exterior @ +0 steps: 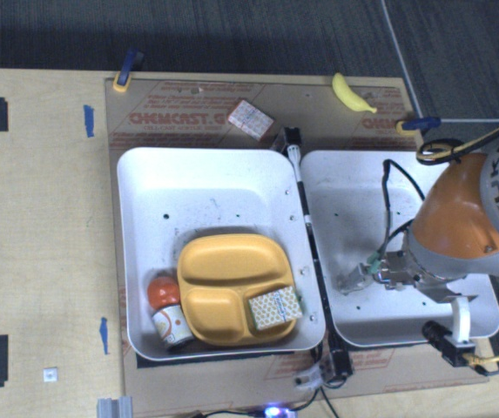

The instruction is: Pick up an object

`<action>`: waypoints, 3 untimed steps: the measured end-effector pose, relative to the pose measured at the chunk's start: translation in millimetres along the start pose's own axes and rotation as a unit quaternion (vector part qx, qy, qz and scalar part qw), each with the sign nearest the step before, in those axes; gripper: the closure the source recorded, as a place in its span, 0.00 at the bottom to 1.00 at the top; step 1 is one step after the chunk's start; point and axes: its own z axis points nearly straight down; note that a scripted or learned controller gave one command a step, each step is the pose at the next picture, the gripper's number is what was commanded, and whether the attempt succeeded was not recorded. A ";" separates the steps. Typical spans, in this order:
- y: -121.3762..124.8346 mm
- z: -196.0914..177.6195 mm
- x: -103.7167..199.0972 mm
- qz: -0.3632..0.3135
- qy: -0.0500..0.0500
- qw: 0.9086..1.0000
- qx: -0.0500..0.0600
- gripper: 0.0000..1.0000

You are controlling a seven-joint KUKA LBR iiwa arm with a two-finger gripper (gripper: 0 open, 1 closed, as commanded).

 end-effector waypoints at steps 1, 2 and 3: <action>0.0 0.1 4.6 0.001 -0.001 1.000 0.000 0.00; 1.0 0.1 -75.3 0.002 -0.002 1.000 0.000 0.00; 2.0 -10.3 -74.9 0.002 -0.002 1.000 -0.002 1.00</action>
